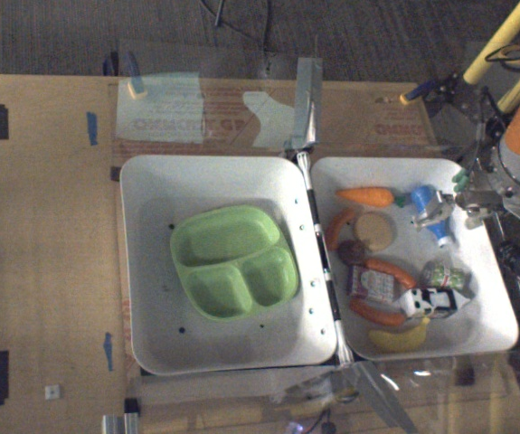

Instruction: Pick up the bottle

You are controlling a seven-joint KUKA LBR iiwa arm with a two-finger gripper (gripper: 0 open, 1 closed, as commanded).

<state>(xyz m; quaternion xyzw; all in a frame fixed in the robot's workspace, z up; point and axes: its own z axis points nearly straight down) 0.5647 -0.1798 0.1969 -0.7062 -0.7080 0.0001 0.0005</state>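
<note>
1. Camera view looks down on the bench (pixel 42 242), where two white bins sit side by side.
2. The left bin (pixel 142 197) holds a green divided plate (pixel 232 260).
3. The right bin (pixel 495 269) holds a carrot (pixel 365 196), a round cookie (pixel 374 231), a banana (pixel 398 337) and more small items.
4. The blue bottle (pixel 430 213) lies near that bin's upper right corner.
5. The claw (pixel 445 208) hangs right at the bottle, touching or just above it; whether it is open or closed around it, I cannot tell.
</note>
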